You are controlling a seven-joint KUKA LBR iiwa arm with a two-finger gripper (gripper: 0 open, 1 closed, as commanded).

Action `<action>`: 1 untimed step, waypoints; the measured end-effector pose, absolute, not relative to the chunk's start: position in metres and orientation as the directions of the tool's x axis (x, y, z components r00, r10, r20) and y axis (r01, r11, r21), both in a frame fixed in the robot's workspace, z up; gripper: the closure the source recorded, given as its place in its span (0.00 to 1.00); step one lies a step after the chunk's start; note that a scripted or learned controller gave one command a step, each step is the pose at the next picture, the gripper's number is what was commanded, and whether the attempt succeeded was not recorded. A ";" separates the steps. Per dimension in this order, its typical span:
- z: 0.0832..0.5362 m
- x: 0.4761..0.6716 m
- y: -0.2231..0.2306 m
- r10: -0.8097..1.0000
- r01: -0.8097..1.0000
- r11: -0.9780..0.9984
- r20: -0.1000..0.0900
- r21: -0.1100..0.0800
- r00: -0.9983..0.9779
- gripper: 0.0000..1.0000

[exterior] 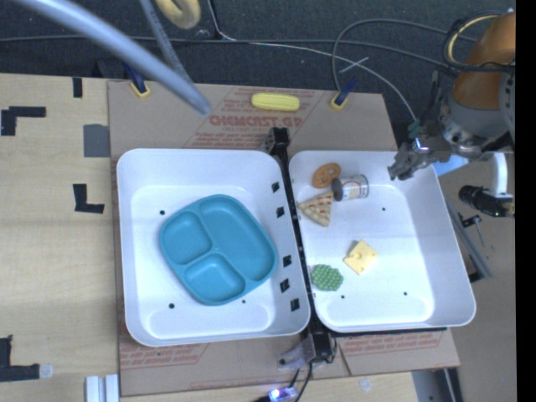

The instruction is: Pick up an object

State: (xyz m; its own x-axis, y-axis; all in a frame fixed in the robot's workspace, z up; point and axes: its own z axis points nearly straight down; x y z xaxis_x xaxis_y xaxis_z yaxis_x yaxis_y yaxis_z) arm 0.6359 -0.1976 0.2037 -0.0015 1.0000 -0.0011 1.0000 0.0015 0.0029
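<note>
Camera view: we saw gripper (404, 164) over right bin's (435, 308) top-right rim, nothing in it; fingers' state we couldn't tell, too small. Cookie (326, 175), jar (352, 188), wedge (317, 209), cheese (360, 257), green piece (327, 277) lay inside. Blue tray (217, 249) in left bin (142, 308).

From my screen, both bins (138, 224) read plain white, with small black dots on their floors. The left one carries a sky-blue divided plate (216, 248). In the right bin I see a pale yellow wedge (360, 257), a bumpy green disc (327, 277), a tan criss-crossed triangle (317, 208), an orange-brown round piece (326, 175) and a small jar (351, 188), clear with a dark lid. The cardboard sheet (234, 120) is brown with faded red lettering (a yellow oblong (275, 102) lies on it). The worktop (50, 224) is light wood with black marks. The arm (490, 53) shows orange over grey.
</note>
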 end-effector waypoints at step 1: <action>0.268 0.636 -0.198 1.000 1.000 0.002 -0.002 0.005 -0.002 1.00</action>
State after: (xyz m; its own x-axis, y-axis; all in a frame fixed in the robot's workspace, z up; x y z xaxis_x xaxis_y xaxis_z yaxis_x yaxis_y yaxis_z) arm 0.6356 -0.1978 0.2675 -0.0017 1.0000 -0.0018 1.0000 0.0017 0.0049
